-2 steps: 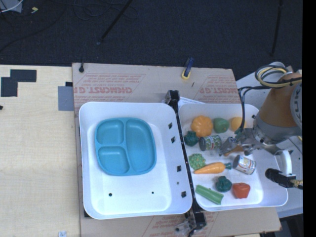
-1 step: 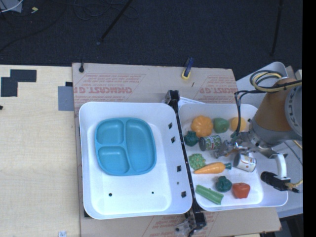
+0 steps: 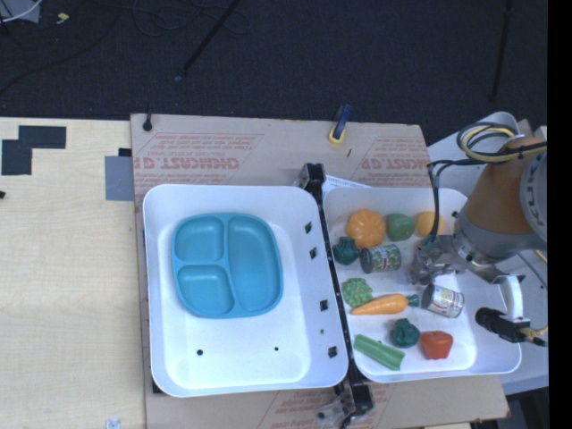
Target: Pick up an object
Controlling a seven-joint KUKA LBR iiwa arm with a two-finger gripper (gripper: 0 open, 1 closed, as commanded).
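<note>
The arm (image 3: 505, 199) reaches in over the right bin (image 3: 465, 357), and its gripper (image 3: 433, 271) hangs low among the toy food there. Whether it is wide, narrow or closed on anything cannot be told from this angle; the metal parts blur together.

Taking the carrot (image 3: 382, 306) as the landmark (it lies roughly in the middle of the right bin, pointing sideways): a silver can (image 3: 444, 300) lies on its side just right of the carrot's green end, directly under the gripper and possibly touching it. A second small can (image 3: 382, 258) with a green label lies just above the carrot. A green leafy piece (image 3: 356, 290) sits at the carrot's upper left, and a dark green piece (image 3: 345, 250) is further up on that side. An orange pumpkin-like piece (image 3: 366, 227) is well above the carrot, with a round green piece (image 3: 399, 226) and a yellow piece (image 3: 426, 222) beside it to the right. Below the carrot lie a long green vegetable (image 3: 379, 351), a dark teal piece (image 3: 404, 332) and a red piece (image 3: 435, 344).

Far left of the carrot, the left bin (image 3: 170, 347) holds a blue divided plate (image 3: 227, 264).
</note>
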